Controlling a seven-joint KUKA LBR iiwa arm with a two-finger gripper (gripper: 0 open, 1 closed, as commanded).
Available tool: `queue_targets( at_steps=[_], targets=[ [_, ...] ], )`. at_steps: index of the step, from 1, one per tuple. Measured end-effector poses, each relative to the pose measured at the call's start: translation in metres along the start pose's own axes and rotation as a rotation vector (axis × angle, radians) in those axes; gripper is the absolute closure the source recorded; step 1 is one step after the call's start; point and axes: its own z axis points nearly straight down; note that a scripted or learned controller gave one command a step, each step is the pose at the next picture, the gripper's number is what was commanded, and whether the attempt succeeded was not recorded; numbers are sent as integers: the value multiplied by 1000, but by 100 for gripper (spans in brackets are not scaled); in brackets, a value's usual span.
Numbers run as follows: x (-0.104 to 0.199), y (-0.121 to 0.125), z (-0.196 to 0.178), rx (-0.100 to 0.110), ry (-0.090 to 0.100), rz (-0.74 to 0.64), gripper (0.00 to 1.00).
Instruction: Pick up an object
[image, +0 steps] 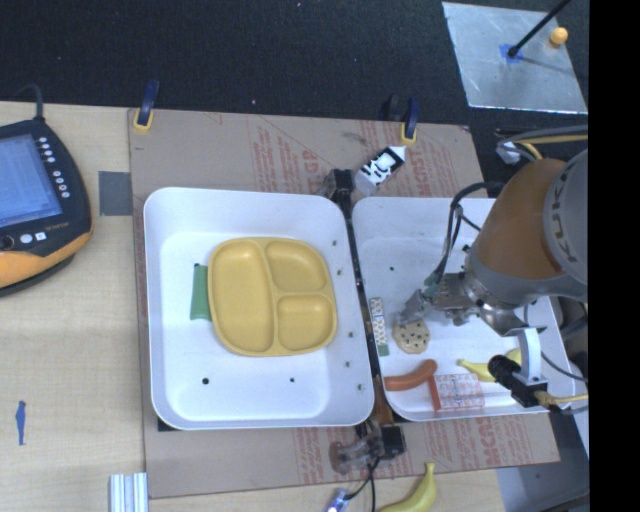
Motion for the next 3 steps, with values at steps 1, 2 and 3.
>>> queue_targets(
  at_steps=[1, 2, 3],
  targets=[
    [-1, 1, -10, -3, -3, -3, 100],
    [-1, 1, -10, -2, -4, -5, 0],
    [-3, 2, -20, -7, -8, -6, 100]
  ],
)
